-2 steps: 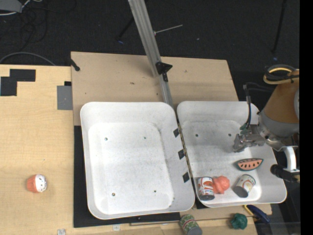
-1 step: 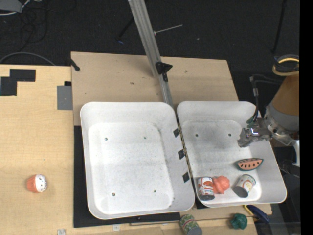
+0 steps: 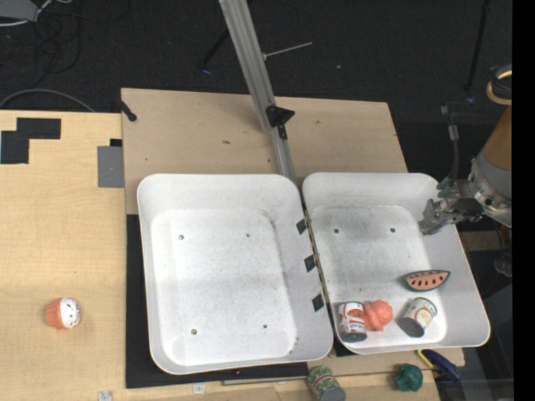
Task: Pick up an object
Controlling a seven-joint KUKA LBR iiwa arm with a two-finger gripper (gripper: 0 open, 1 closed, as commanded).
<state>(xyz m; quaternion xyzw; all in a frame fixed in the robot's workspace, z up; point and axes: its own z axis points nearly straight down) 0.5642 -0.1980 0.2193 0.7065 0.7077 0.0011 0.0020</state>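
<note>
Two white bins side by side on the brown counter (image 3: pixel 251 132). Left bin (image 3: pixel 147 224) bigger-looking, with a few small dots on its floor. Right bin (image 3: pixel 368 179) touching it along the middle, with black clips at the join.

Long grey metal rail (image 3: pixel 254 61) slanting down from the top to the gap between the bins.

Grey arm (image 3: pixel 500 170) coming in from the right, with an orange band up high. Tool (image 3: pixel 438 213) over the right rim of the right bin, well apart from the toys. Nothing seen in the tool. Cannot tell if wide or narrow.

Four small things in the near corner of the right bin: a watermelon slice (image 3: pixel 427 280) lying flat near the right wall, a red and white can (image 3: pixel 352 320) on its side, an orange lump (image 3: pixel 379 314) touching that can, and a little tin (image 3: pixel 418 316) just beside the lump.

Off the counter, far left, an orange and white ball (image 3: pixel 63 313) on the pale wood table (image 3: pixel 50 224). At the bottom edge, another can (image 3: pixel 324 383) and a green blob (image 3: pixel 408 378).
</note>
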